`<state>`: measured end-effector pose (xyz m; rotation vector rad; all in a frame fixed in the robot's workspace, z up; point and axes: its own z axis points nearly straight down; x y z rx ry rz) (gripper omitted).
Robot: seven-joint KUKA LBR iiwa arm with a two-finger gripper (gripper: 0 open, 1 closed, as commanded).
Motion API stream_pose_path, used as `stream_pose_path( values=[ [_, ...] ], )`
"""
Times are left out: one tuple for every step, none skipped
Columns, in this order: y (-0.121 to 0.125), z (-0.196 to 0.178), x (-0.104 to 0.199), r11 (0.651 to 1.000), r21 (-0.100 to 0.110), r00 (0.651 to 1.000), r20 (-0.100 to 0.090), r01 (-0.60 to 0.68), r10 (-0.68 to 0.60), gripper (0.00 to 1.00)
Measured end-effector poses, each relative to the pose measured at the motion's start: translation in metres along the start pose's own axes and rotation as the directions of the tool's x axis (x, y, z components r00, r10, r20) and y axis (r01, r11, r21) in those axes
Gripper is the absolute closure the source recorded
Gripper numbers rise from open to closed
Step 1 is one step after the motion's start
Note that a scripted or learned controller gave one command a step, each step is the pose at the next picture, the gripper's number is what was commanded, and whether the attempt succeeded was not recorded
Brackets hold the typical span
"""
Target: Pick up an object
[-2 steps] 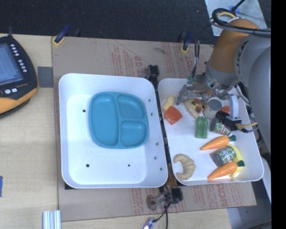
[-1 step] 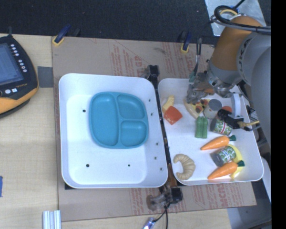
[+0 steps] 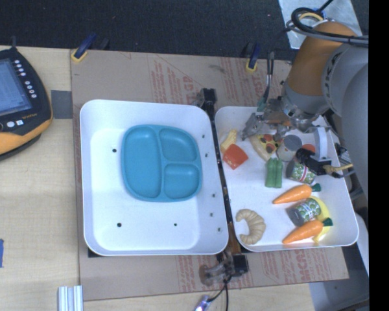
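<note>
Light wood bench, cardboard sheet clamped beneath two white bins. Gripper low over right bin; grip state indeterminable.

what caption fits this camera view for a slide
Gripper low over toy food in right bin; blue plate in left bin.

Right bin contents: orange-red block beside a yellow piece at left, upright green block, two carrots, a small can, croissant near front, pizza slice at rear.
</note>
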<state>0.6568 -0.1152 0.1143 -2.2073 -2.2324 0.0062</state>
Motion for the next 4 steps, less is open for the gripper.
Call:
stream_pose_path(
  values=[
    [0.0, 0.02, 0.021, 1.0, -0.003, 1.0, 0.003, -0.007, 0.007, 0.0],
    [0.001, 0.009, 0.02, 1.0, -0.004, 1.0, 0.003, -0.005, 0.005, 1.0],
    [0.001, 0.009, 0.021, 1.0, -0.003, 1.0, 0.003, -0.004, 0.004, 0.0],
    [0.001, -0.001, 0.02, 1.0, -0.002, 1.0, 0.004, -0.003, 0.003, 1.0]
  ],
)
